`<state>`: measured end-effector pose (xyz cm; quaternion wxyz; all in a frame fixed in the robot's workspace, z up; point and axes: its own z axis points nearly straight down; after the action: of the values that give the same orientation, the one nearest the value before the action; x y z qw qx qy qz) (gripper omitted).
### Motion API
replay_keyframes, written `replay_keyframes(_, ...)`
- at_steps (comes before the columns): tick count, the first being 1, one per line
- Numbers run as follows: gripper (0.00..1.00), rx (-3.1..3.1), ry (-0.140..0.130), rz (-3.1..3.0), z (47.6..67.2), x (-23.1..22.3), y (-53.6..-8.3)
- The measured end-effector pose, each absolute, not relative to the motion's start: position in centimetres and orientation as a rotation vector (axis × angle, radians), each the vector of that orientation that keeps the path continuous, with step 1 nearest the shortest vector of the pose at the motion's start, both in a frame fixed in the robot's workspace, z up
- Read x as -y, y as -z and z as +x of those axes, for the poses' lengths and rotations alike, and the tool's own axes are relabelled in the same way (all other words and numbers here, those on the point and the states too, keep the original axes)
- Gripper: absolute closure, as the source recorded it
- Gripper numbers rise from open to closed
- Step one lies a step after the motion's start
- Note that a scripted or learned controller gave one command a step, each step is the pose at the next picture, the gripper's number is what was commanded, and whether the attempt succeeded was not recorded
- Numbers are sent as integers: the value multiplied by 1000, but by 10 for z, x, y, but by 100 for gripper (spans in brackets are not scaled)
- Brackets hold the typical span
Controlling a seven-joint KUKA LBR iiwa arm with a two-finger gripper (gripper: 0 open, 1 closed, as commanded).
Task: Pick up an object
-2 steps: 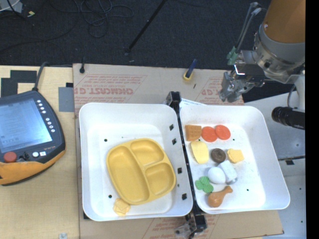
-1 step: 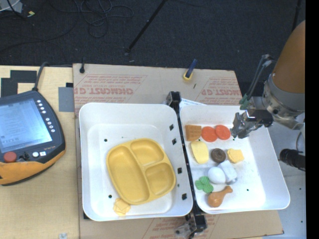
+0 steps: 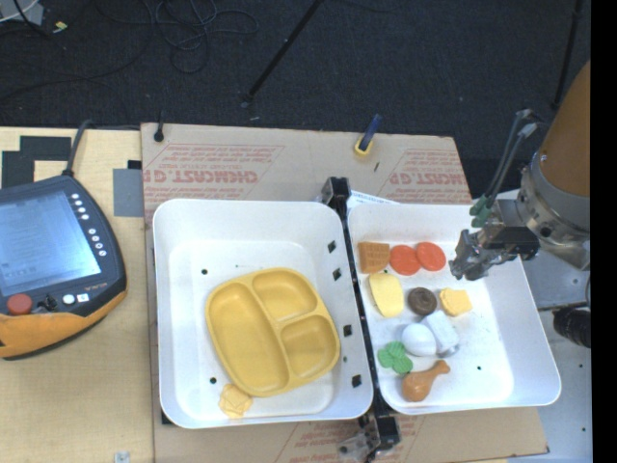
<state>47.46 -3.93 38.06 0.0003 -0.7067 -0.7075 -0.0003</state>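
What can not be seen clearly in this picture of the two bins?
- Hand, camera view: dark and small against the right bin; how its tips stand cannot be told.
- White round item: too small to identify; it hides part of the pale piece beside it.
- Small yellow piece: blurred, shape unclear, partly tucked under the yellow divided tray.

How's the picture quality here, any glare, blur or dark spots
Camera view: lighting is even over both bins, the white bin floor slightly washed out; the yellow tray is sharp; the gripper is dark and soft, its detail lost; the background floor falls nearly black.
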Motion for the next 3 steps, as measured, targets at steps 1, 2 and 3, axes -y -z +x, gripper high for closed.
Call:
replay_keyframes(1, 100, 2223, -4, -2214, 476, -17, -360)
replay_keyframes(2, 100, 2217, -8, -2223, 549, 18, -300)
replay_keyframes(3, 100, 2225, 9, -2221, 474, -2, -402)
